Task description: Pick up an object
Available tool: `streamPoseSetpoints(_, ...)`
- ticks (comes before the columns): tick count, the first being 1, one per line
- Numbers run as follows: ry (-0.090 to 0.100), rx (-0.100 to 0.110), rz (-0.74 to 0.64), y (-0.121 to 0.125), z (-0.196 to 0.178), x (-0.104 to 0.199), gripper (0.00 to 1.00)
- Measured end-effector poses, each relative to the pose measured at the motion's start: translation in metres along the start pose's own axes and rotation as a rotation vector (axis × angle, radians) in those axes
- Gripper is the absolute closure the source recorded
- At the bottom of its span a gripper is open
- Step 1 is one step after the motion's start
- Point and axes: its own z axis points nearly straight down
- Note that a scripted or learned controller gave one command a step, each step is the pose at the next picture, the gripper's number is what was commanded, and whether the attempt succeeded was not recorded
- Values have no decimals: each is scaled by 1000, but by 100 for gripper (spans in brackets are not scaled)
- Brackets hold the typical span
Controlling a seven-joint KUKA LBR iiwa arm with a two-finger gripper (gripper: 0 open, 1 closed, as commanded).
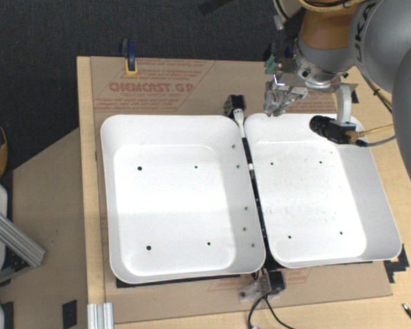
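Which object is to be lifted, and where it lies, we cannot tell from this view. The tool hangs over the far edge of the worktop, just above the far left corner of the right bin and close to the seam where the two bins meet. Whether it is spread or pressed together we cannot tell, because it is small and blurred against the brown sheet behind it. Above it we see the orange band and the grey arm, which reaches in over the far right corner of the worktop. The right bin sits toward the worktop's right edge and the left bin toward its left edge. The two touch along their inner rims, with a thin black strip running down the seam. A black clip sits at the far end of that seam, just beside the tool, and a second black clip with a cable sits at the near end, by the worktop's near edge. Each bin floor carries four small dark dots. The worktop is covered by a brown sheet with red lettering along its far edge, and a blue and yellow clamp grips that edge near the far left corner. Past the worktop's left edge, a silver rail lies over the dark floor.
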Motion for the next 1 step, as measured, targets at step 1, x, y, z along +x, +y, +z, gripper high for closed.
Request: streamPoseSetpoints(1,-2,-13,3,-16,-58,13,100)
